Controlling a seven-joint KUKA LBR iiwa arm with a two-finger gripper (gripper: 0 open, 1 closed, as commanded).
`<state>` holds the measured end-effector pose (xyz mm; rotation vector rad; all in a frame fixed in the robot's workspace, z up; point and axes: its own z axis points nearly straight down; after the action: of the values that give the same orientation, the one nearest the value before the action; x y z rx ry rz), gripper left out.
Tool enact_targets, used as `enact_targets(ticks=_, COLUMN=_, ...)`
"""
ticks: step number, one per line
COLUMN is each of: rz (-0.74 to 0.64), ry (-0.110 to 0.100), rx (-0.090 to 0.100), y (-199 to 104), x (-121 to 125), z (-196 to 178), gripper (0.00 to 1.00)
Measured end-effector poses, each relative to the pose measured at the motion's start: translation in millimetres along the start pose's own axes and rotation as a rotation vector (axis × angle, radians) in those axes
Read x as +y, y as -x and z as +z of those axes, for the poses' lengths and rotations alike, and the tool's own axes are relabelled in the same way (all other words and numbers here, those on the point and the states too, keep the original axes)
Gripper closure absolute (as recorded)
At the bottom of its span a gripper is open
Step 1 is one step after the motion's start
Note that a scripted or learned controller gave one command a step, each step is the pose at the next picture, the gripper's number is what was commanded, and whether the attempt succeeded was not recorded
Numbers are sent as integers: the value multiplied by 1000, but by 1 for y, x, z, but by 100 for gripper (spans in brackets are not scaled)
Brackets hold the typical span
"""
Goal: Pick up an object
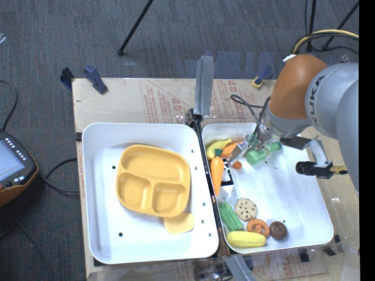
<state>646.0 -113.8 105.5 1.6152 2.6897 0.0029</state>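
Here, two shallow white bins sit side by side on the desk: the left bin in the lower left-centre of the frame and the right bin in the lower right.

The left bin holds one yellow divided plate with three compartments, tilted, and one small pale yellow piece touching its lower edge.

The right bin holds a scatter of toy foods. Along its left wall lie one banana at the top, one carrot just below it, and one green vegetable lower down. Near the bottom edge lie one corn cob, one orange ring-shaped piece, one dark brown round piece and one speckled cookie, all close together. A small orange ball lies near the carrot.

The gripper hangs over the upper left part of the right bin, right at a green object there; whether its fingers are apart or clamped on that object cannot be told.

The desk top is bare plywood with faint red printing that cannot be read. Blue clamps grip its upper edge. The floor is dark grey carpet, with a black tripod leg at upper centre and a handheld control pendant at the left edge. The arm shows part of a letter mark, not fully legible.
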Motion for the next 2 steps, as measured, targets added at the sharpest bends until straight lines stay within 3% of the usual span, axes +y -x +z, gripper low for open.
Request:
enact_targets(ticks=1, rz=-1, ry=-3, rx=1, y=1, x=-1, z=16, gripper=0)
enact_targets(ticks=2, rz=-1, ry=-3, rx=3, y=0, x=0, z=6, gripper=100)
